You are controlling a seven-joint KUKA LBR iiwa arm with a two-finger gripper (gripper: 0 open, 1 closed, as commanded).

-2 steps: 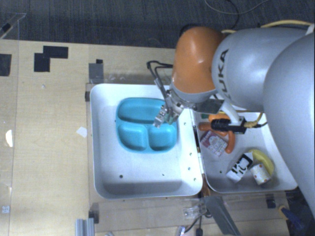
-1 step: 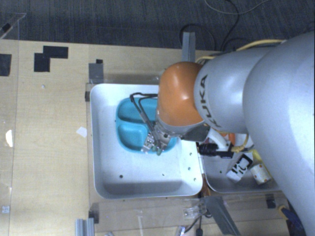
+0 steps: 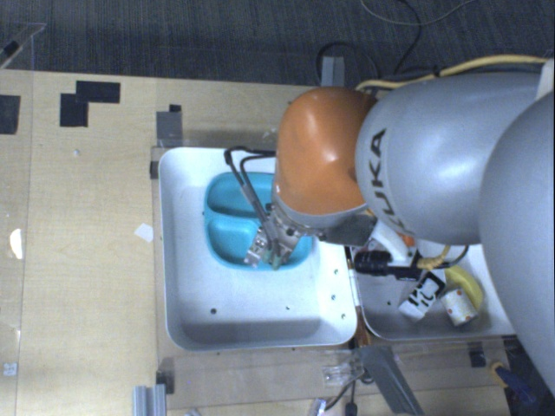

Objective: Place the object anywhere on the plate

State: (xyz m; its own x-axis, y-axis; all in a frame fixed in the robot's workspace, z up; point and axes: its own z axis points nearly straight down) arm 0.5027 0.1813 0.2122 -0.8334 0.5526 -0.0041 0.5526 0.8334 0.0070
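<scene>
Camera view shows the grey arm (image 3: 451,154) reaching in from the right, its orange band (image 3: 321,154) over the left bin (image 3: 186,319). Inside that bin lies the blue plate (image 3: 227,206), and the claw (image 3: 264,254) hangs right above the plate's near-right edge. Whether it is open or carrying the object cannot be told (too small and blurred). Small items (image 3: 442,297) lie in the right bin (image 3: 381,319), on the pale worktop (image 3: 78,258).
</scene>
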